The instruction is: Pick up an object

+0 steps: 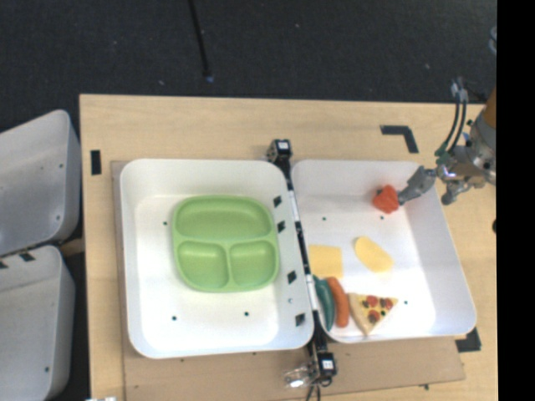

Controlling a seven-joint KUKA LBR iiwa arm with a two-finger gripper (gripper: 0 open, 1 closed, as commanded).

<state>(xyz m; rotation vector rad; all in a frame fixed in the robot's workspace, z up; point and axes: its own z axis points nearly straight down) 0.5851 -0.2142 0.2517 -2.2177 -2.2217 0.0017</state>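
Observation:
The right bin (435, 307) holds several toy foods. A small red piece (385, 199) lies near its far side. A yellow cheese square (326, 261) and a pale yellow oval (374, 255) sit mid-bin. An orange sausage (338, 301), a green piece (323, 294) and a pizza slice (372, 310) lie at the near left. My gripper (431, 190) hangs over the bin's far right corner, open, with nothing between its fingers. Its left fingertip (411, 190) is just right of the red piece, touching or nearly so.
A green divided plate (225, 242) lies in the left bin (142, 307). A ridge with black clips (292, 241) separates the two bins. Cables run down the arm at the right edge (458, 124). White chairs (33, 182) stand left of the bench.

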